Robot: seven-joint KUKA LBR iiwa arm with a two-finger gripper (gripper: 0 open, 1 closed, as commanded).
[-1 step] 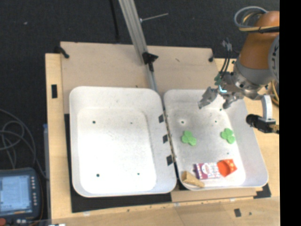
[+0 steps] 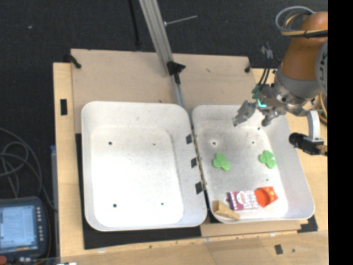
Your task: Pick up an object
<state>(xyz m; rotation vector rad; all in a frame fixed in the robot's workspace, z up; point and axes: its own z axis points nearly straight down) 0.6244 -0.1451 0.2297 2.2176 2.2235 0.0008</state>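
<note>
My gripper (image 2: 255, 117) hangs over the back of the right bin (image 2: 295, 164), its two grey fingers spread apart with nothing between them. Below it on the bin floor lie two green clover-shaped pieces, one in the middle (image 2: 221, 162) and one toward the right (image 2: 267, 159). Near the bin's front edge lies a purple-and-white carton (image 2: 241, 200), with a red-orange piece (image 2: 266, 196) touching its right end. A small tan piece (image 2: 224, 208) rests at the front left corner.
The left bin (image 2: 91, 148) stands beside the right one, with black clips (image 2: 196, 162) along their shared edge. A slanted aluminium post (image 2: 157, 29) rises behind the bins. A tablet (image 2: 19, 225) sits off the bench at the lower left.
</note>
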